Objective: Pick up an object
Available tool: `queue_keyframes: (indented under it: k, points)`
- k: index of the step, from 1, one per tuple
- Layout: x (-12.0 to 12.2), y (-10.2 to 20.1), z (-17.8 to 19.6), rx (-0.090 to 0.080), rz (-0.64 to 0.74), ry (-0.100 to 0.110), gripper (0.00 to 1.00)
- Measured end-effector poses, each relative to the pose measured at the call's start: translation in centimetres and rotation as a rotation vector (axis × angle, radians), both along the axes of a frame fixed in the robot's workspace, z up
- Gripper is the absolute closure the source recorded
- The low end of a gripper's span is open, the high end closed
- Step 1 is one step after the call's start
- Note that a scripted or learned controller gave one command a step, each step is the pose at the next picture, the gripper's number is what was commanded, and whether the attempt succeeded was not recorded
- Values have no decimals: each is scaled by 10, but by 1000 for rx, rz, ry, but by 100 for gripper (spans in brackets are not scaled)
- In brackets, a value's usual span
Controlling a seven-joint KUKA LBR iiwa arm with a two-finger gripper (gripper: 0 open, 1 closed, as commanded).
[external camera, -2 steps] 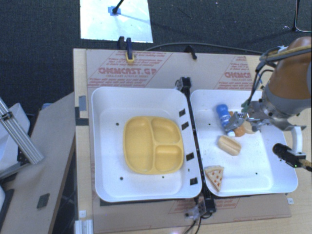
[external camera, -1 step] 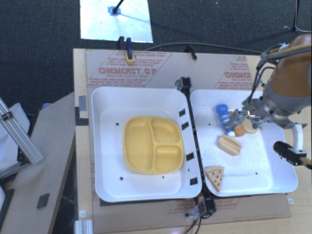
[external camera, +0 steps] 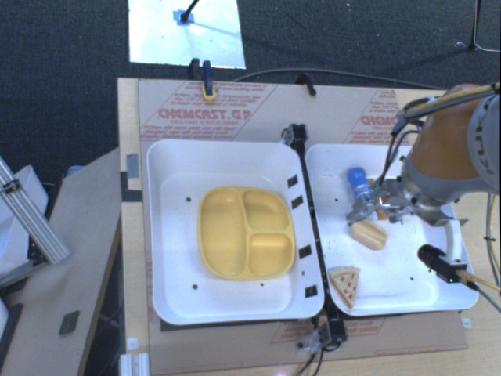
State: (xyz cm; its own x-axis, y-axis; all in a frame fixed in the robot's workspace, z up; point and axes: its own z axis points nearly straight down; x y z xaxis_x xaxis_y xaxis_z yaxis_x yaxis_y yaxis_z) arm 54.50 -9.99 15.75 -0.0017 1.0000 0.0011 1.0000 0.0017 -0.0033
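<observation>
While the arm (external camera: 454, 143) leans in over the right-hand bin (external camera: 407, 288), its claw (external camera: 374, 207) hangs low among the three things lying there, so from where I stand this looks like the approach or the closing stage of a pick, with nothing lifted yet. Just below the claw, almost touching its metal tips, lies a tan bread-roll toy (external camera: 369, 234). Just above and slightly to the left of it sits a small blue bottle (external camera: 358, 182). Well below the claw, near the bin's front wall, rests a pizza-slice toy (external camera: 344, 283). Far off to the claw's left, in the other bin (external camera: 168, 233), a yellow divided plate (external camera: 246, 233) lies flat.

How wide the claw stands I cannot tell; the tips blur into the wrist hardware, and I see nothing caught between them.

My guess is that the bread-roll toy is the target, being nearest. The next move would call for the tips to settle on either side of its narrow width, squeeze, then rise straight up without nudging the blue bottle.
</observation>
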Motion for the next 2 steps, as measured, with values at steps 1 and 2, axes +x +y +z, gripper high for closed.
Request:
queue_keyframes:
  k: [1, 2]
  points:
    - [-10, -2, -54, 0, -1, -1, 0]
    - [-8, -2, -71, -2, 0, -7, 0]
